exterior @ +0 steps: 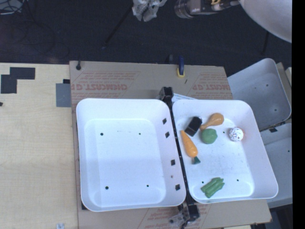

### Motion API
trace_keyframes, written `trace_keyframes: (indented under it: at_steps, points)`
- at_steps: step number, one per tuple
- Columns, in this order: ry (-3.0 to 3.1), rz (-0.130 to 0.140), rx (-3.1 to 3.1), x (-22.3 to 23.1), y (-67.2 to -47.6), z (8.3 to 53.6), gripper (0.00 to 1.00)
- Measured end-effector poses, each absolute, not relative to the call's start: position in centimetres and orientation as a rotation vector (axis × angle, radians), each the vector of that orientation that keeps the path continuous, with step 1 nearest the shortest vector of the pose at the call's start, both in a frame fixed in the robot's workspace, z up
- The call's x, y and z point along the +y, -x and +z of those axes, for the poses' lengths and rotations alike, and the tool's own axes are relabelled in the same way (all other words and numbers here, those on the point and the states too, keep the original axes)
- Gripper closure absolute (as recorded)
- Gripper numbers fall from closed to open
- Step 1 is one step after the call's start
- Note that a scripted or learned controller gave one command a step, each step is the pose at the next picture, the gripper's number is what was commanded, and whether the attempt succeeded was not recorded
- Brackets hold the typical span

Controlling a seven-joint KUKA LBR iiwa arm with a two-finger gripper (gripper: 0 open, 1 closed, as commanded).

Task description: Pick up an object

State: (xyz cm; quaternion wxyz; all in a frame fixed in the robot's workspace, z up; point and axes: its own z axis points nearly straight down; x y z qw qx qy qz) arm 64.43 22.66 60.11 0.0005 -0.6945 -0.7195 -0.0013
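The right bin (pixel 248 175) holds several small objects. An orange carrot (pixel 189 144) lies near its left wall, with a black block (pixel 193 125) just above it. A tan gourd-shaped piece (pixel 213 120), a round green object (pixel 208 136) and a white speckled ball (pixel 235 134) sit toward the back. A green pod (pixel 212 186) lies near the front. My gripper (pixel 145 6) hangs high at the top of the view, far behind both bins and apart from every object, with nothing seen in it.
The left bin (pixel 90 128) sits beside the right one, joined by a black hinge strip (pixel 174 147). Both rest on a cardboard sheet (pixel 124 80). A grey panel (pixel 262 89) stands at the right. The grey arm (pixel 267 8) crosses the top right.
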Motion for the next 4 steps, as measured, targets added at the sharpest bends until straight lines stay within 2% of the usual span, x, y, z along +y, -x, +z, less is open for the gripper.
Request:
trace_keyframes:
  at_steps: [2,4]
  points:
    - [2.177,-0.036,-2.277,23.0,-64.6,61.9,1.0]
    - [2.176,-0.088,-2.3,23.4,-64.9,63.7,1.0]
